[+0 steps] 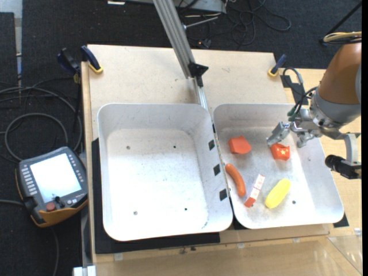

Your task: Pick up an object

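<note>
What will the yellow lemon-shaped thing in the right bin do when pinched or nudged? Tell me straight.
The yellow piece is oblong and rounded, so it would probably roll sideways if nudged. Its smooth-looking curved sides may let two fingers slip off unless they close across its narrow width. It lies apart from the tube beside it, so a roll could bump that.

The arm (340, 85) (grey, with its orange band above the wrist) reaches in from the right, its gripper (290, 132) lowered with fingers spread apart.

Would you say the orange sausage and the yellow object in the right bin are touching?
Apart. The camera view shows bare white bin floor and a small red-and-white piece between the orange sausage and the yellow object.
</note>
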{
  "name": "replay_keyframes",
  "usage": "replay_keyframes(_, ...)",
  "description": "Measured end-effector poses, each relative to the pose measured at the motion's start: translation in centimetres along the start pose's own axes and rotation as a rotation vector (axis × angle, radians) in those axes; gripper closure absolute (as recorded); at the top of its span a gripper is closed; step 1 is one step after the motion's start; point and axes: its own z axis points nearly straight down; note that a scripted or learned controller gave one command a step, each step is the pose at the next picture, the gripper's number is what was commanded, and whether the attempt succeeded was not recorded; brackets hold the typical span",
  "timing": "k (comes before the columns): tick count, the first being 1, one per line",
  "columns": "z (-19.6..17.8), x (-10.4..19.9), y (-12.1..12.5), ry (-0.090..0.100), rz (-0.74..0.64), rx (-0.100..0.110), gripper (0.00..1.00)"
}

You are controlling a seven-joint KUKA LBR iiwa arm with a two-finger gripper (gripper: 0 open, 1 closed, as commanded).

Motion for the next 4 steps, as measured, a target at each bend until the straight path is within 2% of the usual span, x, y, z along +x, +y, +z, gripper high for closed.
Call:
replay_keyframes(1,6.2,0.0,-0.2,-0.003,0.0,-0.006,0.0)
replay_keyframes(2,4.8,0.0,0.0,-0.004,0.001,-0.013,1.0)
replay_keyframes(3,0.0,0.1,-0.8,-0.002,0.001,-0.011,1.0)
replay_keyframes(4,-4.8,0.7,-0.1,-0.003,-0.005,-0.013,1.0)
